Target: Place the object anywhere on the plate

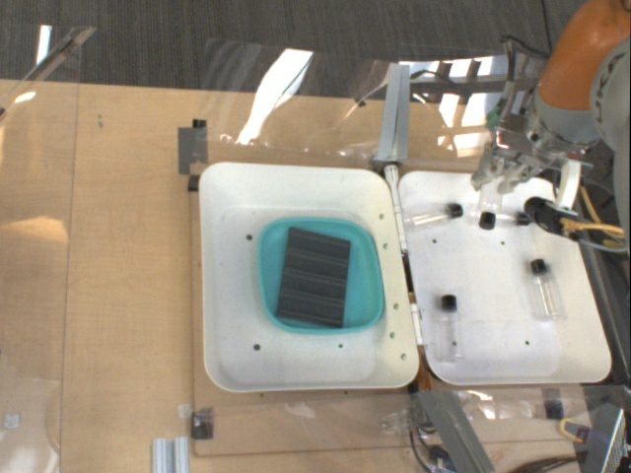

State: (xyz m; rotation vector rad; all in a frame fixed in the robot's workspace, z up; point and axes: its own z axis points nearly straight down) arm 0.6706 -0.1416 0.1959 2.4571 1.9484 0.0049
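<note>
While the claw [490, 187] hovers right, the dark block [314, 278] lies on the teal plate [367, 276].

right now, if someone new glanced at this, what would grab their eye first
The teal plate in the left bin stands out most, with a dark ribbed block lying flat on it. Next comes the arm's orange band at the upper right, with the gripper over the far edge of the right bin. That bin holds a few small clear vials with black caps.
</note>
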